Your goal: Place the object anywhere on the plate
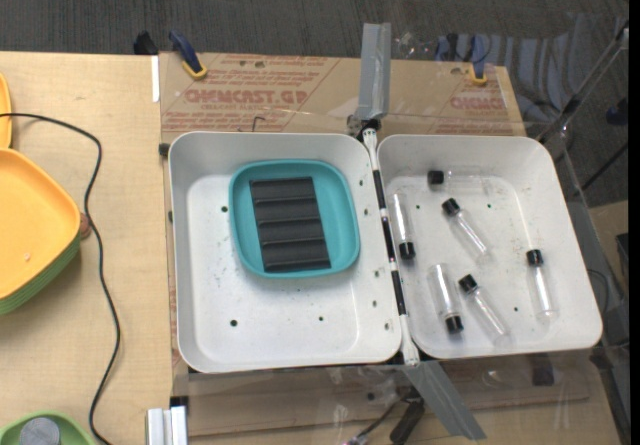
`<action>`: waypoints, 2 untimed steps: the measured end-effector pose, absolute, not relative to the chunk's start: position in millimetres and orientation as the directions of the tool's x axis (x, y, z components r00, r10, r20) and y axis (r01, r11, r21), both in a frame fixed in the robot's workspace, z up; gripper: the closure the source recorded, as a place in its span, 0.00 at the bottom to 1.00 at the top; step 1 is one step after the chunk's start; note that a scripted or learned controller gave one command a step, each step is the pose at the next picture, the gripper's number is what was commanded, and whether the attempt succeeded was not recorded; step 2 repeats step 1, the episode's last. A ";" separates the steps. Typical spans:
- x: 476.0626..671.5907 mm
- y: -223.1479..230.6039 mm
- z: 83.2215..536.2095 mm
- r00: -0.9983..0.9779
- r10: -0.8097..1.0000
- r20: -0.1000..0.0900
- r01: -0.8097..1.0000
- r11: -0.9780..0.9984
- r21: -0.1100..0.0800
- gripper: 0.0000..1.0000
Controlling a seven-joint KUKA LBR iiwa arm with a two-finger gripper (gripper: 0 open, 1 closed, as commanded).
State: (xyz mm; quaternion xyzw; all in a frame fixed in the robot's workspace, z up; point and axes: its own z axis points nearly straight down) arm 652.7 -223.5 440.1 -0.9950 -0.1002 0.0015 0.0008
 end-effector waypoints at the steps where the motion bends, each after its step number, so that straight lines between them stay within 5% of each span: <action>1: 648.2 -223.4 439.2 0.980 0.197 -0.005 0.197 -0.980 -0.004 0.00; 2: 648.2 -223.4 439.2 0.980 0.197 -0.005 0.197 -0.980 -0.004 0.00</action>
